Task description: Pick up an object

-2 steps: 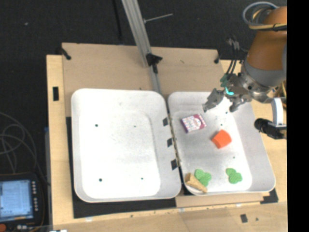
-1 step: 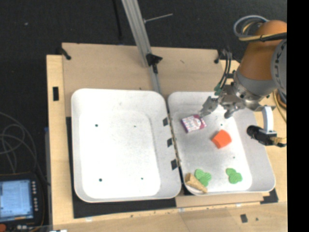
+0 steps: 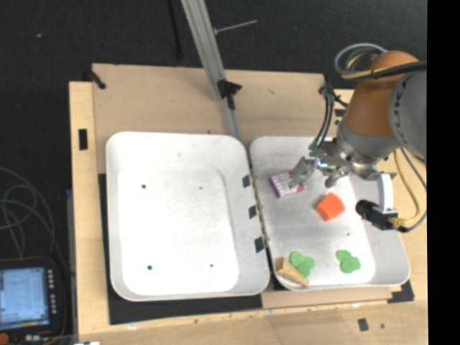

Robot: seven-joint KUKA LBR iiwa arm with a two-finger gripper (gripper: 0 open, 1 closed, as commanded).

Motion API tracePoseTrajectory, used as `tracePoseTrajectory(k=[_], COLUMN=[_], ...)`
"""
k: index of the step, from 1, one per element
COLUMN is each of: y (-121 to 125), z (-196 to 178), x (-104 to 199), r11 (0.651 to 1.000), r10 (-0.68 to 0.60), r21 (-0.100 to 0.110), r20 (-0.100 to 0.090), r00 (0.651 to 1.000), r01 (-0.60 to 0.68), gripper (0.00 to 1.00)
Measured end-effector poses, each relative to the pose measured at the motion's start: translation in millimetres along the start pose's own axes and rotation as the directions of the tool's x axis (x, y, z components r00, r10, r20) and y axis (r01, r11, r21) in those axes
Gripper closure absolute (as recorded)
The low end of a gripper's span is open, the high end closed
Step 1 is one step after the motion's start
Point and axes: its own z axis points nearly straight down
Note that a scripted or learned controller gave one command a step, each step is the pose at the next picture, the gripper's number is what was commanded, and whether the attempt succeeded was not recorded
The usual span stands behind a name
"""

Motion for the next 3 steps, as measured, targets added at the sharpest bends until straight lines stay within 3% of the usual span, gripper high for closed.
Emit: tracePoseTrajectory(k=[1,2,3], y=[-5.0,-3.4,-0.9], z=[45.9,32.1,-11.6], x=[5.6,4.4,1.5], r11=[1.000,1.000,1.000], r10=[0.003,0.011,0.006], r21=[0.001,-0.006,-0.009], r20=[0.000,-0.001,-0.001], r00=[1.000,1.000,1.000], r01=[-0.003,-0.011,-0.006], gripper=[0.00,1.00,1.00])
